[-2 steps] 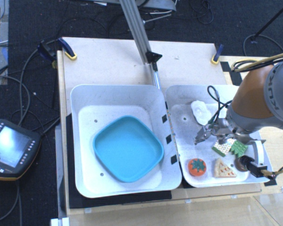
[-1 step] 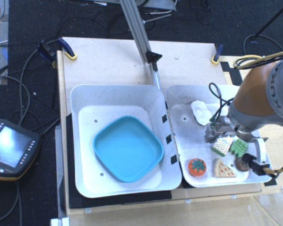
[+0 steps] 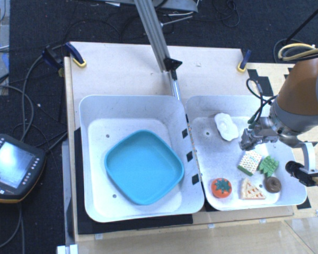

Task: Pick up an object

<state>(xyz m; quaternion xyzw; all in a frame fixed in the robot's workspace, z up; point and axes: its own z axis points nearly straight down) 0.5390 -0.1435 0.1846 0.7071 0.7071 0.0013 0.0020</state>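
In the right bin (image 3: 201,189), toward the lower right of the frame, a cluster of small things lies close together. A white-and-green checkered block (image 3: 248,162) sits just below the gripper (image 3: 250,139), with a green bumpy piece (image 3: 268,165) touching its right side. Below them lie a tan triangular wedge (image 3: 252,189) and a dark brown ring (image 3: 273,184), and to the left of the wedge an orange-red round toy with a green top (image 3: 221,187). A white crumpled lump (image 3: 226,126) rests apart, higher in the bin, left of the gripper.

The gripper hangs low over the checkered block; whether its fingers are spread or closed cannot be told from this angle, and nothing is seen between them. The grey arm with its orange band (image 3: 304,86) enters from the right edge.

The left bin (image 3: 95,110) holds a blue square tray (image 3: 143,165). A handheld control pendant (image 3: 10,165) lies at the far left.
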